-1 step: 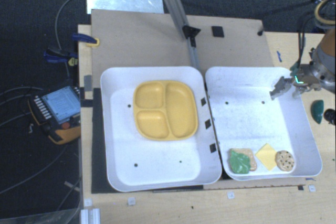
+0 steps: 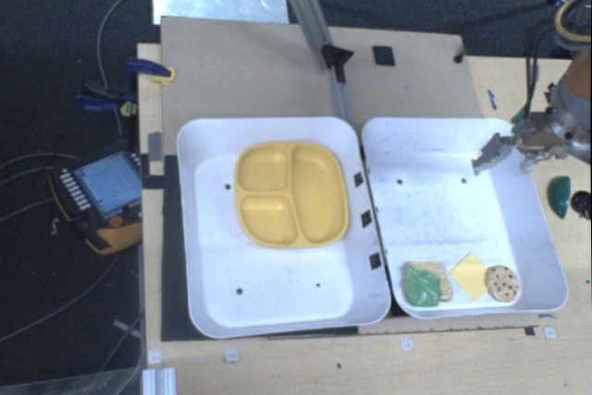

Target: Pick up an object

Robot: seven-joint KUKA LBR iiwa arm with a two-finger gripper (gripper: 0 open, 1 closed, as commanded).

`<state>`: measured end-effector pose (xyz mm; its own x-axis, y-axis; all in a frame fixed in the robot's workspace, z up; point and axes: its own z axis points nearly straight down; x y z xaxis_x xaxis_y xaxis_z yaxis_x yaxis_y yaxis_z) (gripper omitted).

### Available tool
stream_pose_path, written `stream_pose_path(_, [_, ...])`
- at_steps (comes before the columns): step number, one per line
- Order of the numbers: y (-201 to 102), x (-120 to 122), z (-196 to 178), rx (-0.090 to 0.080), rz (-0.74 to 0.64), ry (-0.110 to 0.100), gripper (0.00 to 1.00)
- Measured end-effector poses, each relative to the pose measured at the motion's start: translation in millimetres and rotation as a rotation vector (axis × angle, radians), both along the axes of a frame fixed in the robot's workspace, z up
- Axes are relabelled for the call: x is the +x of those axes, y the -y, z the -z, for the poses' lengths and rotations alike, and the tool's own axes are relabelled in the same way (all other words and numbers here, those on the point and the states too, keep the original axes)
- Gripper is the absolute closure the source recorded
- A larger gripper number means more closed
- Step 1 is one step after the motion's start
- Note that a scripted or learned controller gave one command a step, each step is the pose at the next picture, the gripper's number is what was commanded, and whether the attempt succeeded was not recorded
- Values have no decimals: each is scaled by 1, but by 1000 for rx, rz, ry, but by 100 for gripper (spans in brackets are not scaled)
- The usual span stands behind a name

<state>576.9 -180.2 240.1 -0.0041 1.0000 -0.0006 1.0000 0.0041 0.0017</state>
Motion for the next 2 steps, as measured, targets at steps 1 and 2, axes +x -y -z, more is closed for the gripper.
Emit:
stream_pose_path(1, [-3, 10, 52, 0, -3, -2, 0])
stream_pose_path(2, [-10, 12, 96, 1, -3, -3, 0])
